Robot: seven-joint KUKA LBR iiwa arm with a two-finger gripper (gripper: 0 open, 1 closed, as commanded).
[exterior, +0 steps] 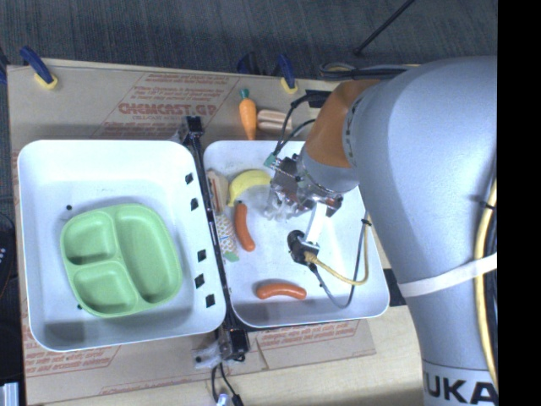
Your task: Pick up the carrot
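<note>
Carrot (247, 117) lies on bench (127, 108) at top centre, just outside right bin's (355, 307) upper rim. Hand (286, 194) low over bin centre nr banana (248, 183); grip state: can't tell.

Even, bright overhead light, soft shadows inside the white bins (51, 163), slightly soft focus throughout.

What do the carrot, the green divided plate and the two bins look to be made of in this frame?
Carrot: probably toy plastic, given its even, saturated orange and stubby green top. Green divided plate: looks like moulded plastic, matte to satin, with rounded compartment walls in one uniform pale green. Left bin and right bin: apparently thin white plastic with a smooth, slightly glossy surface and rounded corners.
</note>
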